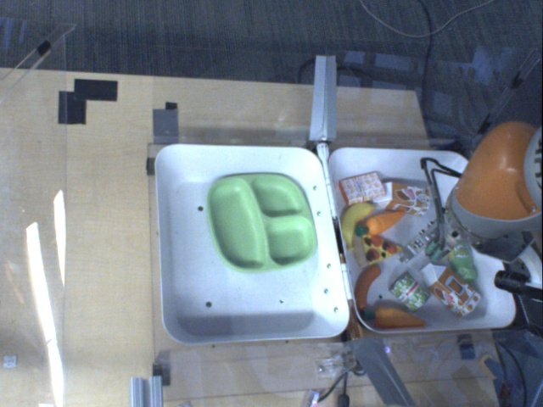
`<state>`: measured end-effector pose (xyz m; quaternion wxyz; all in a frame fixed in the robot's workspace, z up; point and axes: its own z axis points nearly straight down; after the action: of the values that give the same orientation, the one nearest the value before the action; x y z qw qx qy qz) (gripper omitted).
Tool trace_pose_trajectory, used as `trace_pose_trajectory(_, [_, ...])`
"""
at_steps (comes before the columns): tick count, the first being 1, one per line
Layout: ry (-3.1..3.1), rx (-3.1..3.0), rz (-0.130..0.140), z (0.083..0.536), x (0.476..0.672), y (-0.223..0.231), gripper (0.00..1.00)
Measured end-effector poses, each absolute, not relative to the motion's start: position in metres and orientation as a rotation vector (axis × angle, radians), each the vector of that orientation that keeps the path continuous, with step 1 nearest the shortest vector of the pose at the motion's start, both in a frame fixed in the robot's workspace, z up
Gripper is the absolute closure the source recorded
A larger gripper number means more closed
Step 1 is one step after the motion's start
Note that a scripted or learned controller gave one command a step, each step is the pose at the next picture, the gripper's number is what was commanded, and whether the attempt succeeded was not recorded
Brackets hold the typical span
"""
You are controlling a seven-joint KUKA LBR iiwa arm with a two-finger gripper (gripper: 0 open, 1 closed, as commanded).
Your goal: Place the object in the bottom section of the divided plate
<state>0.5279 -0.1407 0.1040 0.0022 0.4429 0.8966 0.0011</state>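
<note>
Left bin [182, 312]: holds the green divided plate [261, 220], near its middle, toward the bin's far edge.
Plate sections: one long section on its left, two smaller on its right; which is the "bottom" section cannot be told for sure.
Right bin [501, 312]: crowded with toy food: banana [355, 219], carrot [386, 221], small cartons [365, 185], a second carrot [397, 317] at the near edge.
Arm [501, 181]: over the right bin's right edge, orange band uppermost.
Gripper [434, 242]: low among the packets in the right bin; whether released or clenched cannot be told.
Task object: not yet singled out; likely among the items beneath the gripper.
Key relation: plate lies to the left of the gripper, across the wall between the bins.
</note>
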Motion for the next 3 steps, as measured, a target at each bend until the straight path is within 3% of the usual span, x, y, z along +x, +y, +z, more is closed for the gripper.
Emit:
trace_pose_trajectory(1, [2.914, 1.113, 0.002, 0.091, 0.493, -0.207, 1.0])
trace_pose_trajectory(2, [2.72, 1.549, 0.006, 0.142, 0.49, -0.205, 1.0])
trace_pose_trajectory(3, [2.662, 1.657, 0.004, 0.131, 0.503, -0.203, 1.0])
